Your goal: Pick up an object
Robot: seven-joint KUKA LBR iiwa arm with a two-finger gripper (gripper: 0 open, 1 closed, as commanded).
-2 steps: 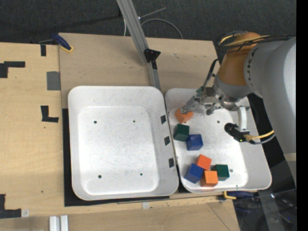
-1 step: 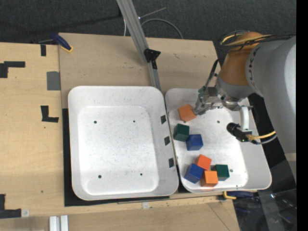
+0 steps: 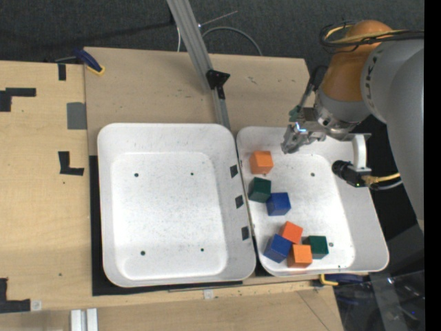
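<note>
The hand (image 3: 295,142) is hovering near the small orange wooden-looking cube (image 3: 261,162); its grip state I cannot tell. The cube is probably light and rigid, best pinched across opposite flat faces.

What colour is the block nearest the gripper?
Orange block, seen in the camera view.

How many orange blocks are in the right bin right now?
3. One orange block sits near the bin's top left, below the gripper. Two more sit in the lower cluster beside blue and green blocks. Others could be hidden underneath.
</note>
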